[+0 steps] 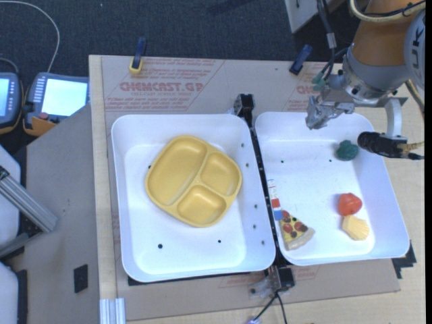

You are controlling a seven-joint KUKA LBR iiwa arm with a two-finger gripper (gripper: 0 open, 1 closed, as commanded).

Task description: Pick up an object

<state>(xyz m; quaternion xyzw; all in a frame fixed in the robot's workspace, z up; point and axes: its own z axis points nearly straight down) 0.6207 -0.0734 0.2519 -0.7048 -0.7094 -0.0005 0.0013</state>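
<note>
— Bench (169, 79) first: brown board with red lettering, two shallow white bins side by side on it. What does the left bin (135, 235) carry?

— Yellow divided plate (194, 179), three compartments, lying flat near the middle and turned a little askew. Nothing lies in its compartments.

— And the right bin (317, 174)?

— Four small things. A pizza-slice toy (295, 231) lies near the front left corner, close to the wall shared with the other bin — pale crust, red topping with dark spots. Toward the right wall sits a red-orange rounded piece (349, 203), and just in front of it, nearly touching, a pale yellow chunk (356, 228). Farther back, near the right wall, is a small dark green lump (347, 150), dull and rounded.

— Where is the arm?

— It (385, 39) comes in from the upper right, orange band above a grey wrist. The gripper (318, 119) hangs over the back edge of the right bin, well apart from all four pieces; the green lump is the nearest.

— Is it carrying anything?

— Nothing shows between the fingers. They look drawn close together, pointing down, with bare white bin under them.

— Anything smaller?

— A yellow-and-blue clamp (138, 58) at the board's back left edge.
</note>
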